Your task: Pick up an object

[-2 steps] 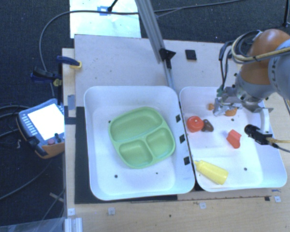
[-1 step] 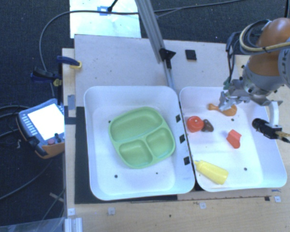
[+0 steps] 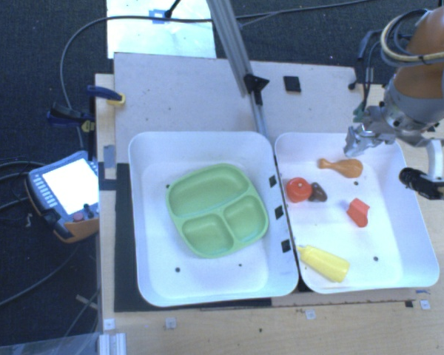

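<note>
My gripper (image 3: 357, 143) hangs over the far side of the right bin (image 3: 414, 231), just above and right of a tan drumstick-shaped toy (image 3: 342, 167); no object sits between its fingers. Further left lies a red-orange tomato-like toy (image 3: 299, 189) with a small dark brown piece (image 3: 319, 193) touching it. A red block (image 3: 359, 212) rests mid-bin. A yellow oblong toy (image 3: 325, 262) lies near the front left corner of that bin.
The left bin (image 3: 152, 272) holds a green three-compartment tray (image 3: 218, 209). A slanted metal pole (image 3: 237, 43) crosses the board behind the bins. A teach pendant (image 3: 65, 194) lies off the bench to the left.
</note>
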Controlling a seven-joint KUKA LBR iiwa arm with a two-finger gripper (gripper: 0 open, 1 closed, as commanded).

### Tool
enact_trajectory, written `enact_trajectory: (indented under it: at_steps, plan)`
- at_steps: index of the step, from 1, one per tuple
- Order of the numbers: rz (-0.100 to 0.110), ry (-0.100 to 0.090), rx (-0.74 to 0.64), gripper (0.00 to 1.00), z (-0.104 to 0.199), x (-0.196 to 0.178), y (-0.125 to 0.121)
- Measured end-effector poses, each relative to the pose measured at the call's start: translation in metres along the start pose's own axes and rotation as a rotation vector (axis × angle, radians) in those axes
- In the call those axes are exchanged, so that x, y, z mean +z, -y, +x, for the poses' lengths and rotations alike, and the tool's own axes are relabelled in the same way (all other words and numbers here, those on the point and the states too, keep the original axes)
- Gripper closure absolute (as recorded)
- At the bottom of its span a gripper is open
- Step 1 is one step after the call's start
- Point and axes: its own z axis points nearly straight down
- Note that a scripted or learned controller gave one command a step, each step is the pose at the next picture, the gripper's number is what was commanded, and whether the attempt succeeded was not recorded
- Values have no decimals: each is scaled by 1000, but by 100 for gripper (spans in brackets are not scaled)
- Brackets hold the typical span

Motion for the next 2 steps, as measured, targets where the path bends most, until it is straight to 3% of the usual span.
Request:
enact_trajectory:
  at_steps: [2]
  plan:
    - [5, -3, -6, 100, 114, 4, 11]
